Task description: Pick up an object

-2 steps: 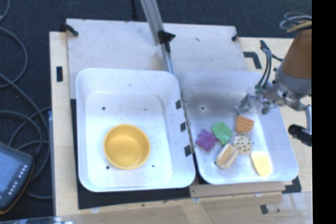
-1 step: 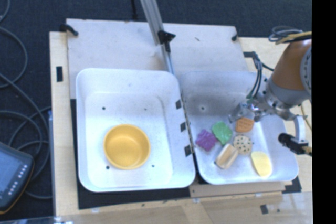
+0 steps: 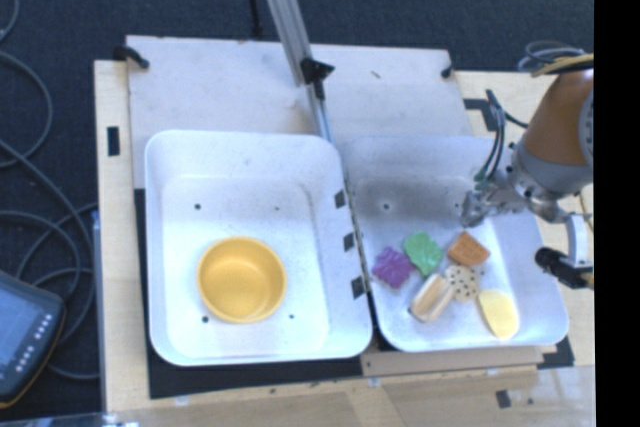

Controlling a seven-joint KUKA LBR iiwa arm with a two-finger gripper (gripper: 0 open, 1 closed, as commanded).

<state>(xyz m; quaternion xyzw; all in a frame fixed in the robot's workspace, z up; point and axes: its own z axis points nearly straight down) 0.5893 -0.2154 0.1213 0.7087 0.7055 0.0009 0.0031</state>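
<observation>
Grey metal marks the gripper (image 3: 478,207), low over the right bin (image 3: 400,175) near its right wall, and whether it is open or closed cannot be told at this size. Nothing shows in its grasp. Just below and left of it lies an orange block (image 3: 468,250), beside a green piece (image 3: 423,252). A purple piece (image 3: 392,267) sits left of the green one. Lower lie a tan roll (image 3: 431,297), a spotted block (image 3: 461,283) touching it, and a yellow lemon (image 3: 498,312) nearest the bin's front right corner. The arm (image 3: 556,135) rises to the right, orange band above the wrist. The left bin (image 3: 200,165) holds a yellow bowl (image 3: 241,279), upright, toward its front. Both bins rest on the desk (image 3: 115,215).
</observation>
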